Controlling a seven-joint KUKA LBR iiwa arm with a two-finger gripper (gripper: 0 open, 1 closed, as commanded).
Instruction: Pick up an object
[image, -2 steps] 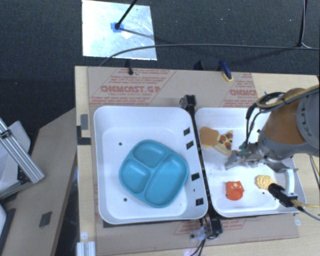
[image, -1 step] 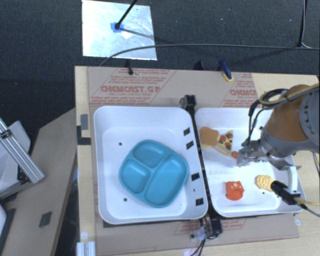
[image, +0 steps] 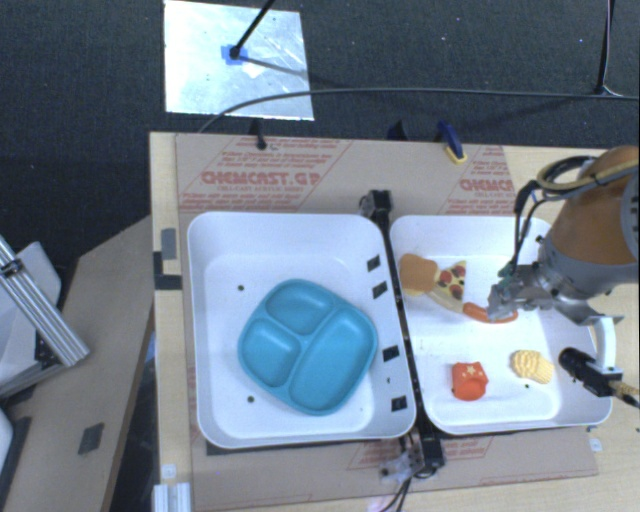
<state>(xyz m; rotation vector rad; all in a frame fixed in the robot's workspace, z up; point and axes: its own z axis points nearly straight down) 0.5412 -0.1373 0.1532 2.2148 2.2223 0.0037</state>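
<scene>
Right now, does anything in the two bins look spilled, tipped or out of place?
Nothing looks spilled or damaged. The blue divided plate sits askew in the left bin. In the right bin the toy foods lie apart, with the claw at the orange sausage.

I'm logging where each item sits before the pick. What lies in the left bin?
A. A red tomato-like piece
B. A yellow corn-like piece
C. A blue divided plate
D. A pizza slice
C: the blue divided plate rests alone in the left bin, while the pizza slice, the red piece and the yellow piece all lie in the right bin.
</scene>
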